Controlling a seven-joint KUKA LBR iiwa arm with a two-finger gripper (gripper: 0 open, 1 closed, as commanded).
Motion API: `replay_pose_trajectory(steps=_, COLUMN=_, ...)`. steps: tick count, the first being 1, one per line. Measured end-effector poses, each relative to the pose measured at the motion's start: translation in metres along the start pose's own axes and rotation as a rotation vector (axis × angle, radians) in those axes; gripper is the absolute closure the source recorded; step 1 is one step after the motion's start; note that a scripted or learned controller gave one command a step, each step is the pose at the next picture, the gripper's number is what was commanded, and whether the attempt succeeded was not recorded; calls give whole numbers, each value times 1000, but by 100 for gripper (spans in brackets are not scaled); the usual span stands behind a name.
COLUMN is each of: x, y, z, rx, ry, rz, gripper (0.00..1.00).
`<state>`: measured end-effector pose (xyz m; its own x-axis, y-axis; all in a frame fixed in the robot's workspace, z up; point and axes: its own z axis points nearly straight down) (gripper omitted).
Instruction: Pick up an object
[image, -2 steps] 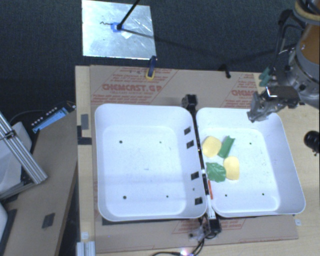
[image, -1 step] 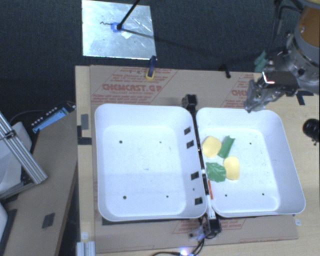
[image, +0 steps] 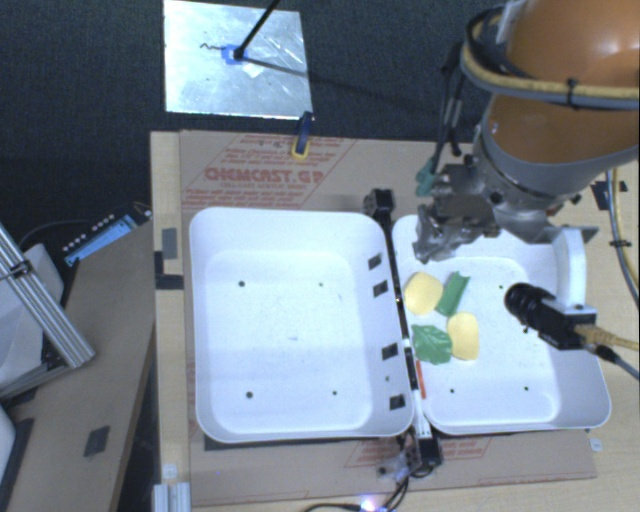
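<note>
Right-hand bin (image: 560, 405) is where the action sits: four small pieces bunched near its left wall. A yellow piece (image: 423, 293) lies at the top of the cluster, roundish, long axis tipping slightly up to the right. Just beside it, a green stick (image: 453, 293) runs on a slant, upper end to the right, lower end toward the bin's middle. Below, a green leaf (image: 432, 343) lies flat and touches a second yellow piece (image: 463, 336), which stands lengthwise, pointing up and down the view. The gripper (image: 440, 237) hangs over the bin's far left corner, just above the top yellow piece, and nothing shows between its fingers; how far they are apart I cannot tell, the metal there is a dark blur. The arm's orange and grey bulk covers the far right corner of the bin. A black cylinder (image: 540, 312) juts in over the right side. The left bin (image: 215, 235) lies alongside
</note>
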<state>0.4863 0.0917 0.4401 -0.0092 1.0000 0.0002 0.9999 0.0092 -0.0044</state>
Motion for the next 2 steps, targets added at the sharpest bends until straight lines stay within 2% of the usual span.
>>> replay_pose_trajectory(steps=1, x=-107, y=32, z=-93, rx=-19, ry=-4, rz=18, gripper=100)
replay_pose_trajectory(steps=2, x=-205, y=31, z=-94, rx=-9, ry=-4, rz=18, gripper=100)
